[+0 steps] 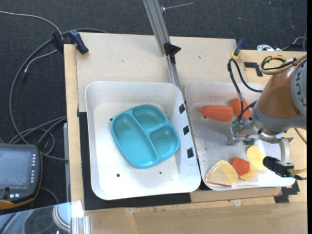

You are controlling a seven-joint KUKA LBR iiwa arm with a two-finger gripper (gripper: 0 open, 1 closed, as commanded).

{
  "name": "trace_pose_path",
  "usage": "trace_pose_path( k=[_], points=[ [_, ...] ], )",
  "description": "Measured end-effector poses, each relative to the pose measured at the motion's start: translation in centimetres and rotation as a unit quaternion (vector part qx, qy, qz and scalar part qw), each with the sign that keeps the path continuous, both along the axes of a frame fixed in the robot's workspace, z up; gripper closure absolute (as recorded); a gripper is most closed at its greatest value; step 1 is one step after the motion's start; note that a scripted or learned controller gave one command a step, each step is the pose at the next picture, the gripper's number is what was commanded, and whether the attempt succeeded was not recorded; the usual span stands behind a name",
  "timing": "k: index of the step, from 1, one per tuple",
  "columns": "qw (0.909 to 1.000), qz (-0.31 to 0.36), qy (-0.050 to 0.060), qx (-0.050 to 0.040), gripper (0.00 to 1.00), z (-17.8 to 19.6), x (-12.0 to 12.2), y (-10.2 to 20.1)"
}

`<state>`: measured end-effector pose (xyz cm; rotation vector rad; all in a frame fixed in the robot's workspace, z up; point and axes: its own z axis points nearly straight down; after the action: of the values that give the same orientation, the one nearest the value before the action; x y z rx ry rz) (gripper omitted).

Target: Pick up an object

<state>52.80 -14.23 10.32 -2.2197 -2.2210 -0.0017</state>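
Observation:
My gripper (pixel 237 136) hangs low over the middle of the right bin (pixel 210 145), pointing down at its floor. An orange carrot-shaped toy (pixel 217 112) lies just up and left of it, with a small orange-red piece (pixel 238 105) behind it near the wrist. Below the gripper, along the bin's front wall, sit a pale yellow wedge (pixel 222 173), a red-orange chunk (pixel 240 165) and a yellow rounded piece (pixel 254 155). I see nothing held under the gripper.
A teal divided plate (pixel 144 135) lies in the left bin (pixel 100 130). A slanted metal rail (pixel 161 26) runs down to the divide between the bins. Cables loop over the bench at the right rear.

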Motion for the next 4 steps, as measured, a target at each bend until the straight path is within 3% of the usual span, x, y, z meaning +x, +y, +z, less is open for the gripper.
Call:
trace_pose_path(
  k=[2, 3, 4],
  points=[
    [1.0, 0.001, -0.003, -0.0015, 1.0, 9.1, 1.1, 1.0],
    [1.0, 0.001, -0.002, -0.0014, 1.0, 11.7, 1.2, 1.0],
    [1.0, 0.003, -0.001, -0.0004, 1.0, 12.4, 2.8, 6.0]
  ],
)
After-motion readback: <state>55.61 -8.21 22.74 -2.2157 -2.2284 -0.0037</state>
